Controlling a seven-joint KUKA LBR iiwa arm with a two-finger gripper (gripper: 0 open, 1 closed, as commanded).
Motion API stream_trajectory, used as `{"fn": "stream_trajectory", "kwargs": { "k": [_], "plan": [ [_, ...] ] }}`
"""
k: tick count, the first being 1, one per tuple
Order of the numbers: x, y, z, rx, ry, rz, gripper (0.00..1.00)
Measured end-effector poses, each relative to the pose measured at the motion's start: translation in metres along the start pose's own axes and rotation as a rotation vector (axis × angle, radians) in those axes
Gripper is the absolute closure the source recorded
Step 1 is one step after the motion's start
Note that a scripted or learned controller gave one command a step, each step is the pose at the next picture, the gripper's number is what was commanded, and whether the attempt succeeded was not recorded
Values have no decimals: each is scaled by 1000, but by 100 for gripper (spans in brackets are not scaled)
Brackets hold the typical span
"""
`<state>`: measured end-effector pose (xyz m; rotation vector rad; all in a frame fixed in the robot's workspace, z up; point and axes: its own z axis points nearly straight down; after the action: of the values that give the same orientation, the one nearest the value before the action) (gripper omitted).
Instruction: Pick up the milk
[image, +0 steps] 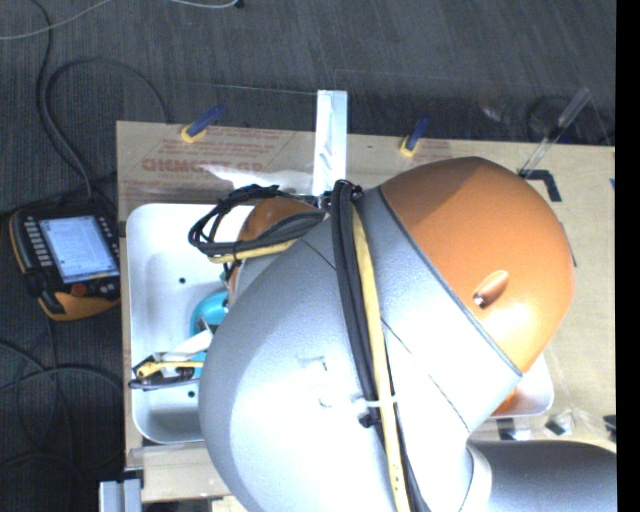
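Plainly, the camera view is dominated by the arm (330, 380). Its grey shell and orange dome reach in from the right across the counter (170, 160) and lie over most of both bins. The wrist end dips toward the left bin (150, 260), of which only the left strip of white floor and its rim stay uncovered. A small corner of the right bin (540, 398) peeks out under the orange dome.

On the bare strip of the left bin a small blue thing (208, 312) sits hard against the edge of the arm. It is too far covered to name, and nothing marks it as the milk. Where the milk lies, and how its long axis runs, cannot be told. As a judgement, it is most likely beneath the arm, in the covered part of the left bin.

Whether the end effector is released, clenched or grasping anything cannot be told either, since the arm's bulk lies over the place where it works. The bearing from end effector to milk is therefore unknown.
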<state>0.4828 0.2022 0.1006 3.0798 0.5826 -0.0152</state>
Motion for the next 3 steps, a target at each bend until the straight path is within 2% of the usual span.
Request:
{"fn": "stream_trajectory", "kwargs": {
  "k": [1,2,3],
  "plan": [
    [10,-26,-24,0,-1,-161,100],
    [5,18,-52,1,0,-184,100],
    [-16,42,1,6,5,-60,100]
  ]
}}
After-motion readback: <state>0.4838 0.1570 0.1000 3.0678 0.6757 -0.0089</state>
